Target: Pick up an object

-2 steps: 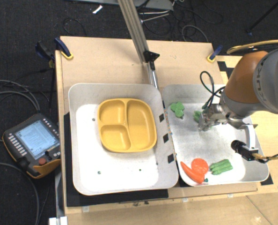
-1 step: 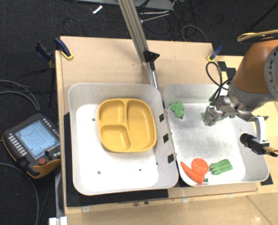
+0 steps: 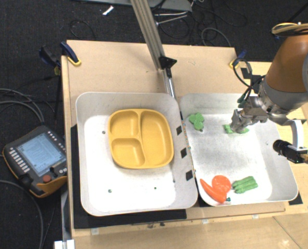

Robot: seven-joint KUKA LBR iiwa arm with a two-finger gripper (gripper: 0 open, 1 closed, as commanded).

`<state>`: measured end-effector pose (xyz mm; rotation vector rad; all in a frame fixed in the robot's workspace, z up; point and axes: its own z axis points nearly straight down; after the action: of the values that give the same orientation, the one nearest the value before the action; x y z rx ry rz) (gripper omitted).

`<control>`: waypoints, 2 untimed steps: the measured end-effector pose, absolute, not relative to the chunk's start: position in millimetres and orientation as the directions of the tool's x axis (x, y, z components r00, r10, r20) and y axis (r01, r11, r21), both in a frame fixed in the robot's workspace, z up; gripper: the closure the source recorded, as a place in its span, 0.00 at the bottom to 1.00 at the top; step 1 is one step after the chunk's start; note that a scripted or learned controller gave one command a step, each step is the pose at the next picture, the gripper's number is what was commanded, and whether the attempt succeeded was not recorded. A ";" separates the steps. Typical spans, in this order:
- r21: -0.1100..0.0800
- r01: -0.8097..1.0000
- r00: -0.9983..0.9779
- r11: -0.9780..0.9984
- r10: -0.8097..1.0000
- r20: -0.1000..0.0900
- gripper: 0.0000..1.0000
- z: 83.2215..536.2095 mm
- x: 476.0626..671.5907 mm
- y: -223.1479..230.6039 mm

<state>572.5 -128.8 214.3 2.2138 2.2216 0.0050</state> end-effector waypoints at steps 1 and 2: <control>0.007 1.000 -0.003 0.003 1.000 -0.002 1.00 267.6 574.2 -128.8; -0.001 1.000 -0.008 0.008 1.000 0.002 1.00 261.5 556.2 -69.0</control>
<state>556.2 -69.0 261.5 2.2142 2.2316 0.0003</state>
